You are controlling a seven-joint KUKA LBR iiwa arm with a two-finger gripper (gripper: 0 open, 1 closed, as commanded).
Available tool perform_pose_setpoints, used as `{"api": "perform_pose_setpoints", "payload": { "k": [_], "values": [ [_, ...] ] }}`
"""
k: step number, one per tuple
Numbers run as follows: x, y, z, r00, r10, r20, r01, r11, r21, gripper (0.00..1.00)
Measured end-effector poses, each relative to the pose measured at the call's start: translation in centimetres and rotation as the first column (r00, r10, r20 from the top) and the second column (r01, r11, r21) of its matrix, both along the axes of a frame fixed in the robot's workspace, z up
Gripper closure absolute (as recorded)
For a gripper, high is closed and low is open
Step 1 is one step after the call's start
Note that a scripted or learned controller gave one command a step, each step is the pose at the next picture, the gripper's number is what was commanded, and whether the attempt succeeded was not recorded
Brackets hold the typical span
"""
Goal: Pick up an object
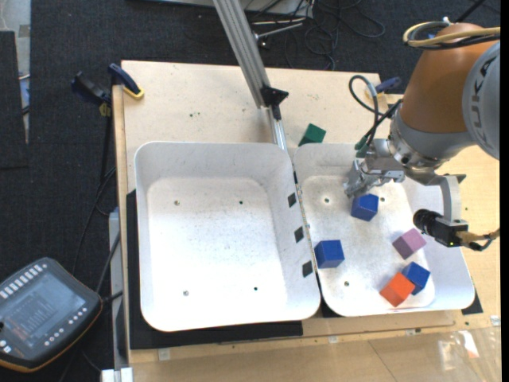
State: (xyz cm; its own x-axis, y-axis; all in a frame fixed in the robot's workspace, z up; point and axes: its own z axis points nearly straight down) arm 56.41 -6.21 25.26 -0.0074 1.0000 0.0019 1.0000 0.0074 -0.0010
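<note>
My gripper [362, 188] hangs over the back part of the right bin [453, 293], under the grey and orange wrist. A blue cube [365, 207] lies directly below it, touching or nearly touching its tip. A second blue cube [329, 253] rests near the bin's left wall. A purple cube [409, 243] sits to the right. At the front right, an orange cube [397, 290] and a third blue cube [416, 276] lie against each other.
The left bin [151, 165] adjoins the right one. A green block [312, 134] lies on the bench behind the bins. A slanted metal rail [242, 42] reaches down to the bins' shared back edge. Cables and a black fitting [433, 225] hang off the wrist.
</note>
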Motion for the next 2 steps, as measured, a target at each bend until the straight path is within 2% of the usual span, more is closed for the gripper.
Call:
{"api": "perform_pose_setpoints", "payload": {
  "k": [1,2],
  "values": [
    [1.3,5.0,-1.2,1.0,0.0,0.001,0.0,1.0,-0.001,1.0],
    [1.3,10.3,-2.5,1.0,-0.001,-0.002,0.001,1.0,-0.001,1.0]
  ]
}}
